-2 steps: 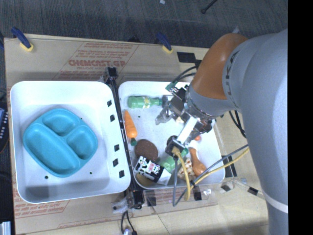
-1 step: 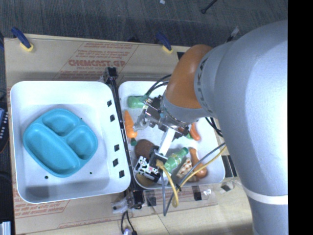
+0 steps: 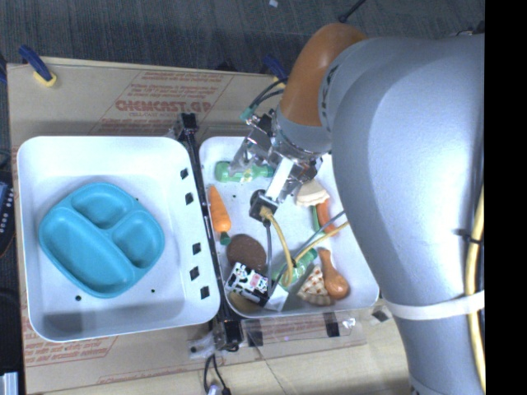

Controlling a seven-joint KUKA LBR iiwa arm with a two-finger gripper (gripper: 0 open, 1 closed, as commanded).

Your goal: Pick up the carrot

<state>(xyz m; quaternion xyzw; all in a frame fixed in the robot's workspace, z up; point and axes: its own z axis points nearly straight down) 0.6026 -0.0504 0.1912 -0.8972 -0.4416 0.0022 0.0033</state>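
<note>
The carrot [image 3: 219, 210] is a small orange piece with a green stub. It lies along the left wall of the right bin [image 3: 354, 257], roughly halfway down. My gripper [image 3: 244, 161] hangs over the far end of that bin, up and to the right of the carrot and apart from it. It sits right above a green toy vegetable [image 3: 233, 172]. The grey arm covers much of the bin's right side.
The right bin also holds a brown round piece [image 3: 245, 249], a black-and-white box [image 3: 249, 282], a brown drumstick [image 3: 331, 275], a waffle-like wedge [image 3: 312, 286] and a pale bread piece [image 3: 313, 194]. A blue divided plate [image 3: 100, 237] lies in the left bin [image 3: 49, 159].
</note>
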